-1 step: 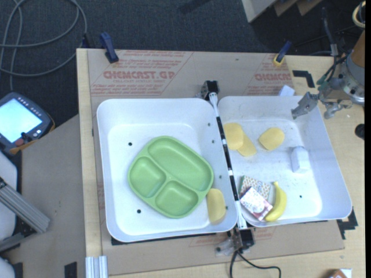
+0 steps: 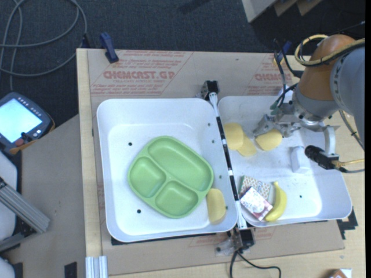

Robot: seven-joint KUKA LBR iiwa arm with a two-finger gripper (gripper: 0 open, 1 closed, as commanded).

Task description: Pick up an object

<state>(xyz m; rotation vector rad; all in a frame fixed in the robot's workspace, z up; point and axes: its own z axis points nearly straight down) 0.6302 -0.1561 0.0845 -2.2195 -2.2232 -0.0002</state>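
Target object: I take the pale yellow piece [image 2: 269, 140] in the right bin [image 2: 324, 207] as the thing being tried for; it sits toward the bin's 11 o'clock area, just under the tool.
Gripper: the gripper [image 2: 277, 127] hangs directly over that piece, at its 1 o'clock, and looks to be touching its top edge. I cannot tell how the pincer stands, since the wrist housing hides it from my seat.
Hold: I do not count the piece as held (nothing shows it pinched).
Neighbours: a second yellow piece [image 2: 234, 135] lies at the target's 9 o'clock, against the bin's left wall, with a smaller yellow bit [image 2: 247, 149] between them, close to both. That crowding is, I judge, why the arm comes in from the open right side.
Near corner: a banana [image 2: 277, 203] and a printed packet [image 2: 254, 197] lie touching at the right bin's 7 o'clock, well apart from the tool, so they should not interfere.
Left bin: the left bin [image 2: 116, 120] carries a green divided plate [image 2: 170, 176] at its middle, and a yellow lump [image 2: 215, 205] at the plate's 4 o'clock, pushed against the dividing wall.
Arm: the arm's orange band [image 2: 322, 68] sits at the gripper's 1 o'clock, the wrist pitched down into the bin.
Risk: a rounded, smooth piece like this may squirt sideways under a closing pinch.
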